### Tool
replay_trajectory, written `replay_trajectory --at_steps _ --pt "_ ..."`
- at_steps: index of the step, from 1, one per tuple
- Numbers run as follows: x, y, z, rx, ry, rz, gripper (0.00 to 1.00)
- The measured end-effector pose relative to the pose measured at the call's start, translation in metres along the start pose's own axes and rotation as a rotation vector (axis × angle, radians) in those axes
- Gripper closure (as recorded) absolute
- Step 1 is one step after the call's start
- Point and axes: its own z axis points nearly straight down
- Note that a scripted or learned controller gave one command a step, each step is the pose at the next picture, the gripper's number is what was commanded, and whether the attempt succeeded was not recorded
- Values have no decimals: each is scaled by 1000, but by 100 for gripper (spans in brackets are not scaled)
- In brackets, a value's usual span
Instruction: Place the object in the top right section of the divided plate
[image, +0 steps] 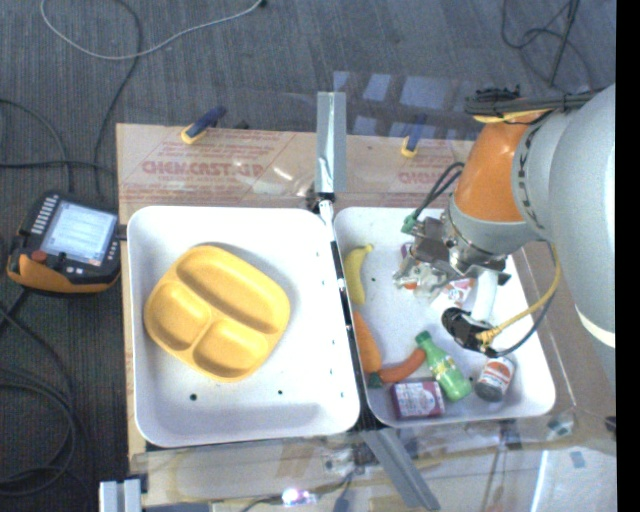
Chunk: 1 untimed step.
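A dark carpeted floor with loose cables surrounded the bench (200, 165), and a teach pendant (68, 243) lay off its left edge. On the bench sat two white bins, side by side.

The left bin (160, 400) held the yellow divided plate (218, 311), which lay tilted relative to the bin. Its long section ran along the upper right and two smaller ones sat toward the lower left. We saw nothing lying in any of its sections.

The right bin (535, 385) held the loose things: a banana (355, 273) near the dividing wall, a carrot (367, 346) below it, a red-orange pepper-like piece (403, 368), a green bottle (445, 367), a dark red jar (417, 399) and a small can (495, 378) near the lower right corner.

The arm (520, 190) reached in from the right, and the gripper (432, 262) hung over the upper middle of the right bin. We could not tell how its tips stood, nor whether anything sat between them; small red and white bits showed there, but we could not make out what they were.

We judged the task to be at the picking step, with nothing yet on the plate. Which thing was meant, we could not say. The next move, as we read it, called for a secure hold on one thing, a lift clear of the dividing wall, and a carry across to the plate's upper right section.
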Motion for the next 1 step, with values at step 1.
replay_trajectory --at_steps 1 --pt "50 -57 0 1 3 -41 100"
